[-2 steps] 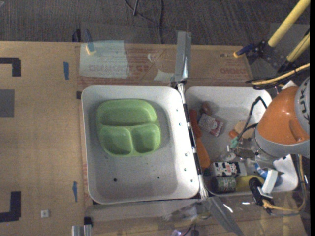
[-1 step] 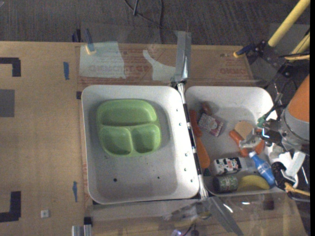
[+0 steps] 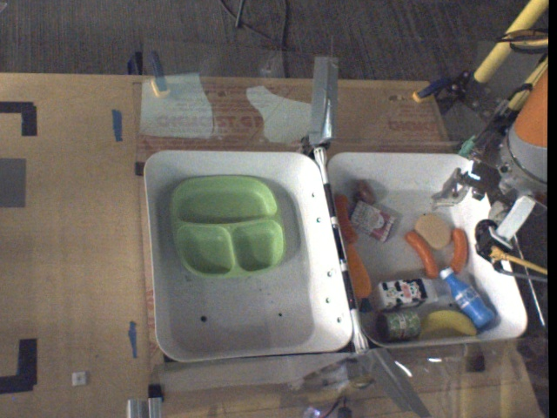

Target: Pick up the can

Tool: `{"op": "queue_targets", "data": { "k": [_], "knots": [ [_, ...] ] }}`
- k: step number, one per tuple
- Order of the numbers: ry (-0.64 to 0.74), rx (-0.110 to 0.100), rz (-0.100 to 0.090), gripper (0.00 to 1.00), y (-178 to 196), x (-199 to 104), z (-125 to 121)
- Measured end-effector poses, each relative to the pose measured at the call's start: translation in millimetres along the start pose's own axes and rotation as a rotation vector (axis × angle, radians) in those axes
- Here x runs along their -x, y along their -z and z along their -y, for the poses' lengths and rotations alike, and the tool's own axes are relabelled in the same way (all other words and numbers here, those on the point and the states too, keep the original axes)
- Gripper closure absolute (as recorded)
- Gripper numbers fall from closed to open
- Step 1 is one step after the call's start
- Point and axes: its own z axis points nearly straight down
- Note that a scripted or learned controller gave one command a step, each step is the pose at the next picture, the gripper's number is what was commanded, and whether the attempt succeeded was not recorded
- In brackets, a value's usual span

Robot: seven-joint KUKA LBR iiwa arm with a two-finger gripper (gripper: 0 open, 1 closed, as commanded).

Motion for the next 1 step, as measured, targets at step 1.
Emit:
{"op": "queue_targets", "data": {
  "k": [1],
  "knots": [
    [0.079,0.0,0.0,0.0,156.6,10.1,0.2]
  ]
}}
